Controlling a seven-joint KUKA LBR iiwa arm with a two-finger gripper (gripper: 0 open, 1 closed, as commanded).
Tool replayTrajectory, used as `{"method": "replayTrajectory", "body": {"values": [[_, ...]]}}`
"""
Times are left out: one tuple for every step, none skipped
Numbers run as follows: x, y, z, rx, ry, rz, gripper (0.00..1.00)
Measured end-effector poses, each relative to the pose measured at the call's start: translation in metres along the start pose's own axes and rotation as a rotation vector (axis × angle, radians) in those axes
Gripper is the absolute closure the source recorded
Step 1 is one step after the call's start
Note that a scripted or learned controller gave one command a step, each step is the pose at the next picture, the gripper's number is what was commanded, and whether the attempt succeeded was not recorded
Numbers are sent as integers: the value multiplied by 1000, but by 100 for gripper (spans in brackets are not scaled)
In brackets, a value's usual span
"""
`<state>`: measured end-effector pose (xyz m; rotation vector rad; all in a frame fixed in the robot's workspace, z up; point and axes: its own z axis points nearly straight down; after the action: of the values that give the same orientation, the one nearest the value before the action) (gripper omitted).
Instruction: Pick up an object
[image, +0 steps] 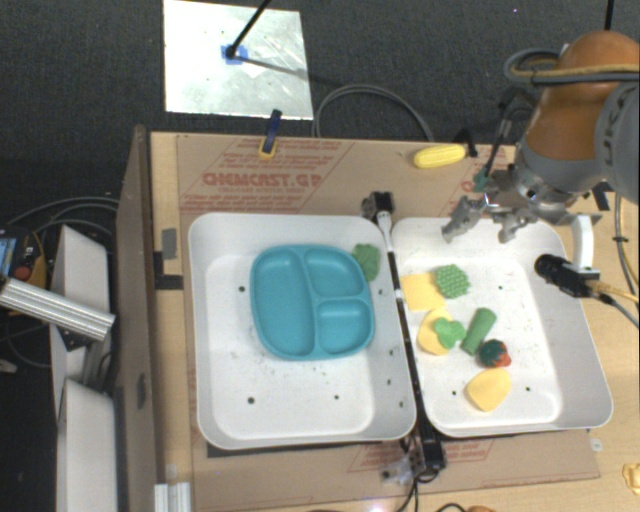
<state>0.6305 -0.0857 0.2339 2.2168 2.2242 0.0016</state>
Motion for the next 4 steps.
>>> {"method": "replayTrajectory", "body": {"values": [[-39,-39,121,11,1,6,0],[-45,-75,147,-6,0,6,0],[-63,-134,147,-3,-1,7,0],[-61,-131,136,-8,0,3,100]]}}
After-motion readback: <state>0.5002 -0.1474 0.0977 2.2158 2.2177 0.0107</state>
